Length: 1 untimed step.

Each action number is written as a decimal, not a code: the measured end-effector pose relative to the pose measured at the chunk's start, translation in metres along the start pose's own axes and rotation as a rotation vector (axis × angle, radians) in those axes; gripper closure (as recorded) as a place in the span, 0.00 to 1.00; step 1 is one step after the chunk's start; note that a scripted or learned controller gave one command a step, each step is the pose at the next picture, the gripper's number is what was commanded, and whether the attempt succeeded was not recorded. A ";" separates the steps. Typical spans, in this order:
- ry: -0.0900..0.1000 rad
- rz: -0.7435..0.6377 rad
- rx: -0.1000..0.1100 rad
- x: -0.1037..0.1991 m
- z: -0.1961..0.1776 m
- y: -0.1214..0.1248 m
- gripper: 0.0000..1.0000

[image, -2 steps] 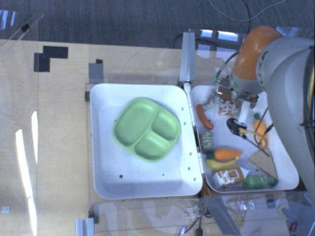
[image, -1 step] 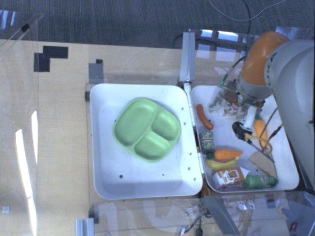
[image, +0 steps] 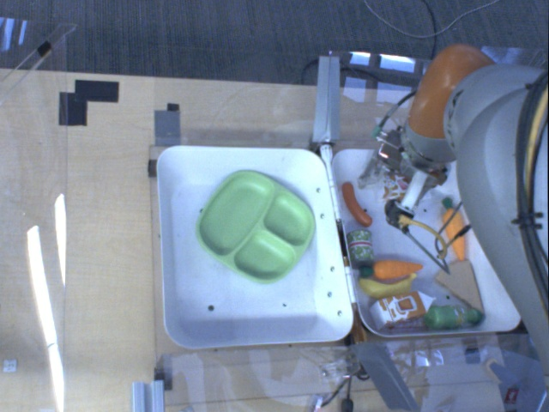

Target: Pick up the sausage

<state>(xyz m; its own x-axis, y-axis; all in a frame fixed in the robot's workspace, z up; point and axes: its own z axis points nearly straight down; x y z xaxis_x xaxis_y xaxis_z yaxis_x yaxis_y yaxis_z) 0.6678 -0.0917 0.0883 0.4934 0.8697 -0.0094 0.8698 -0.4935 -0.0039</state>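
Pale wood counter (image: 103,230); sausage (image: 356,204) lies near left wall of view-right bin (image: 491,297), just beside tool (image: 382,172), whose opening I cannot tell; best centre above, grip across its width, clear of can (image: 360,245)

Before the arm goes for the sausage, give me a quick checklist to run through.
1. Sausage in plain view in the right bin: ok.
2. Sausage apart from the can just in front of it: ok.
3. Nothing lying on the sausage: ok.
4. Gripper lined up over the sausage: not ok, it sits to the sausage's right, toward the back of the bin.
5. Gripper free of any other item: cannot tell.
6. Enough room between the sausage and the bin's left wall: cannot tell.
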 end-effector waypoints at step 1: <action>0.004 0.104 0.007 0.005 0.001 -0.003 0.00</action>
<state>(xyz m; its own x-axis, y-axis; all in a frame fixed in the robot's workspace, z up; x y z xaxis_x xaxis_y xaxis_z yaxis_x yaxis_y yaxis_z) 0.6673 -0.0860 0.0875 0.5813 0.8136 -0.0065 0.8136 -0.5814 -0.0104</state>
